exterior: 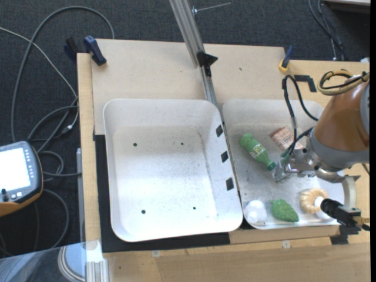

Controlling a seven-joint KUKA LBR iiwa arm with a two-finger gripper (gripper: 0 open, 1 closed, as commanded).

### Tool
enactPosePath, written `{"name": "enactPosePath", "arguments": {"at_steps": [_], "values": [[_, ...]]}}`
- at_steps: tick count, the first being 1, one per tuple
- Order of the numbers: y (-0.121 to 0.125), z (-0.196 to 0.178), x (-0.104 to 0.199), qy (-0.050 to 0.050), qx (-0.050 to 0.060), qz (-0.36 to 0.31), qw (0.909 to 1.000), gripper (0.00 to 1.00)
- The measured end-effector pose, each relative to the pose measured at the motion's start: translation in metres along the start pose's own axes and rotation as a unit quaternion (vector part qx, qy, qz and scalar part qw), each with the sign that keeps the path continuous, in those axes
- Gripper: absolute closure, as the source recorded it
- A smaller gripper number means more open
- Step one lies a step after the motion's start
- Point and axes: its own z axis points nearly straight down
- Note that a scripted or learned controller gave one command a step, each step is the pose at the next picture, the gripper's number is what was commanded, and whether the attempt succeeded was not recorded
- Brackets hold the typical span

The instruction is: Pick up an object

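The right bin [235,175] holds a green bottle [254,147] lying at a slant, with its cap end pointing down and to the right. My gripper [282,172] hangs low in this bin, just right of the bottle's cap end and very close to it. A pinkish-brown packet [282,137] lies behind the gripper. Along the bin's front edge lie a white round object [255,211], a green lumpy object [284,210] and a beige ring-shaped object [311,200]. The arm's orange band [343,122] covers the bin's right side.
The left bin [111,157] stands beside the right one, their rims meeting at the middle. A metal pole [191,31] slants down from the top to the bins' junction. Black cables [291,107] loop over the right bin's back. A handheld pendant [17,175] lies off the bench at left.
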Motion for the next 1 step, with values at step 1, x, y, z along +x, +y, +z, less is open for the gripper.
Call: {"name": "enactPosePath", "arguments": {"at_steps": [1], "values": [[-0.0034, -0.0456, 0.0044, 0.0, -0.001, 0.0, 1.0, 1.0]]}}
